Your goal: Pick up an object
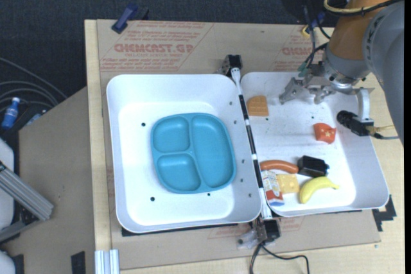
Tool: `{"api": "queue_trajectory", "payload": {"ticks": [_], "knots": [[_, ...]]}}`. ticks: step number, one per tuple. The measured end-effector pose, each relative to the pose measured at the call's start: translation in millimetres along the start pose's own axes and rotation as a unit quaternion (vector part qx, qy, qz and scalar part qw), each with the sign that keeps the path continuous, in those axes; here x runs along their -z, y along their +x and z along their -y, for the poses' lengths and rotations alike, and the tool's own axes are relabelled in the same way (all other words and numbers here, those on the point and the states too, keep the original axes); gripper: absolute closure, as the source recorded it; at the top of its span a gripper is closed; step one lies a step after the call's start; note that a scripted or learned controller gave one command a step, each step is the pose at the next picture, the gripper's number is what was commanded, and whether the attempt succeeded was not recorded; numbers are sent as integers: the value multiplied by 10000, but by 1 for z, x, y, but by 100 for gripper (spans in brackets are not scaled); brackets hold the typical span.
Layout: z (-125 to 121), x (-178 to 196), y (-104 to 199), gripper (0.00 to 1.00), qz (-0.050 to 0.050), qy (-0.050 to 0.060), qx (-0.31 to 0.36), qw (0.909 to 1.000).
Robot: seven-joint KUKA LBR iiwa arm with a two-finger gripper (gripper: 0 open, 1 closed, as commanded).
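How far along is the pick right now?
Done: the arm has reached the right bin's far edge. In hand: nothing seen in the end effector. Left: the whole pick; the banana, the red object and the tan block lie on the floor.

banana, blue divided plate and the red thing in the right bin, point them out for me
banana (317, 188), camera view, middle of its yellow curve
blue divided plate (192, 152), camera view, ridge where its compartments meet
red thing (325, 133), camera view, centre of its red body
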State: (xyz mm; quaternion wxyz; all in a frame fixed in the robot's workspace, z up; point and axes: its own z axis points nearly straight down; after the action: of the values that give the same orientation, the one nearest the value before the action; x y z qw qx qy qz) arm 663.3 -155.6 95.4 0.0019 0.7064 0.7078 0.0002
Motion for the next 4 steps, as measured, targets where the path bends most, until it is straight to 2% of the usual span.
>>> {"api": "queue_trajectory", "payload": {"ticks": [1,2,3,4], "knots": [[8,-11,-13,0,-13,25,-11,10000],[7,0,-13,100,-8,13,-7,10000],[7,0,-12,0,-8,16,-6,10000],[-3,-11,-30,0,-7,6,-10,10000]]}}
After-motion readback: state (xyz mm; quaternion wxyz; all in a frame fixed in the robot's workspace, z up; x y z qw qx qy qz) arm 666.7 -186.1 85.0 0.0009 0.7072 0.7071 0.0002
